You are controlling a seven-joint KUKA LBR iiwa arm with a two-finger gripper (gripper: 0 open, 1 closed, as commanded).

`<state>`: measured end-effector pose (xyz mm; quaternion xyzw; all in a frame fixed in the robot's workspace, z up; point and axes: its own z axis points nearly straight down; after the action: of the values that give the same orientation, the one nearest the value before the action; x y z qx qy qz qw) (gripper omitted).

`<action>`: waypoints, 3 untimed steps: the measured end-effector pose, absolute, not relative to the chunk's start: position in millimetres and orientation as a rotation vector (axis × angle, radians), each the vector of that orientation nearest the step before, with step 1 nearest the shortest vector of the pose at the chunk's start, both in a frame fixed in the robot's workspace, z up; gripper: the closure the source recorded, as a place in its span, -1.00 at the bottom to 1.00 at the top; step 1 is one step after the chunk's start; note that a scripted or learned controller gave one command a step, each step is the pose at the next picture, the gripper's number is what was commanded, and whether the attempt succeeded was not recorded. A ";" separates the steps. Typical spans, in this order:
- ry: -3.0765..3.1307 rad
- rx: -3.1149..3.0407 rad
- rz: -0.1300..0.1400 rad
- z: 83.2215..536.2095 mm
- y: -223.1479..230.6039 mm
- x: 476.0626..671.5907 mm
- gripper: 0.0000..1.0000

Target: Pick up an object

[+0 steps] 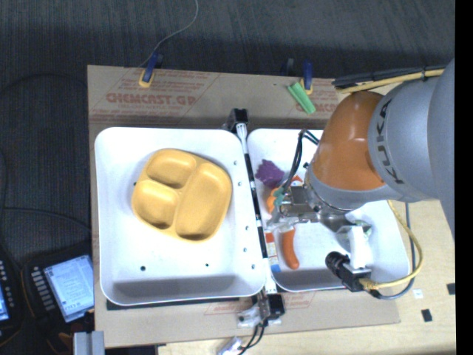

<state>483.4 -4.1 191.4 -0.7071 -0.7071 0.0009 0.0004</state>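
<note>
Inside two white bins (103, 198): one yellow tray (182, 194), one purple toy (269, 171), one orange carrot (290, 248).

The arm (414, 135) was chunky grey with a big glossy orange band, black KUKA lettering on the side. Black cables ran along the wrist, a yellow one looped underneath, and the gripper (284, 207) looked like bare metal.
</note>
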 end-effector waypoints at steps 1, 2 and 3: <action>-2.223 -2.224 0.000 257.8 -49.0 484.5 1.00; -2.220 -2.220 0.004 183.3 -52.0 540.0 1.00; -2.222 -2.221 0.003 184.1 -52.3 540.6 -1.00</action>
<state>540.6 -52.3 184.1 -0.7070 -0.7072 0.0008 0.0000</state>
